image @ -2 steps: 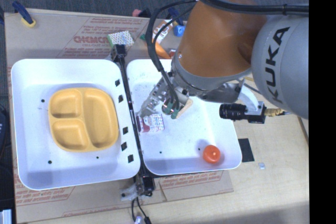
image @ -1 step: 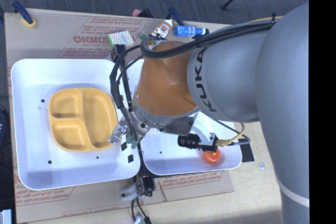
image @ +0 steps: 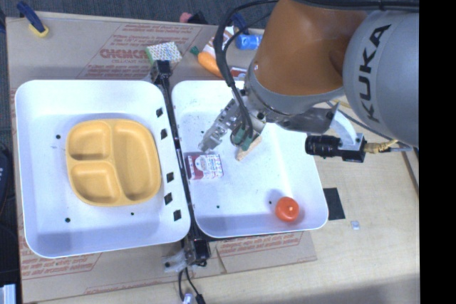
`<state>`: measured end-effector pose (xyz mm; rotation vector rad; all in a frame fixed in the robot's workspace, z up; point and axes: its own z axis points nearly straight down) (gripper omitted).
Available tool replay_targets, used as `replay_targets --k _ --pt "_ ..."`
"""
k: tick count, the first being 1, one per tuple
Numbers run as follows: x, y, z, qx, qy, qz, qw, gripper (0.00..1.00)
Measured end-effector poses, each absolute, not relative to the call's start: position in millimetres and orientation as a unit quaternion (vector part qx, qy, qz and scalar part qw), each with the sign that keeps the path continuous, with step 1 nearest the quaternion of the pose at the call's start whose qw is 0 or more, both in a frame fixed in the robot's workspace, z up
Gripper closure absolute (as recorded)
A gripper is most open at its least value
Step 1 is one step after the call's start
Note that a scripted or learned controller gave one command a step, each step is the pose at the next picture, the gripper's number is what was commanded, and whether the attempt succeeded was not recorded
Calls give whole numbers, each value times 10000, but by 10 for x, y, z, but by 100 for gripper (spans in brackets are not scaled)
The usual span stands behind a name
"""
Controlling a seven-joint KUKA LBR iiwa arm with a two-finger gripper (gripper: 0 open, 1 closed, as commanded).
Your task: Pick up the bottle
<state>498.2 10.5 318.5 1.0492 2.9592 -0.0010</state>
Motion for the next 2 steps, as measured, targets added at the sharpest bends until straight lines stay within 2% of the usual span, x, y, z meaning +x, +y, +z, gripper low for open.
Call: replay_targets --k 1,2 --pt "4931 480 2367 2983 9545 -11 -20 100" --pt "4752 1180 1665 2732 9619 -11 -22 100"
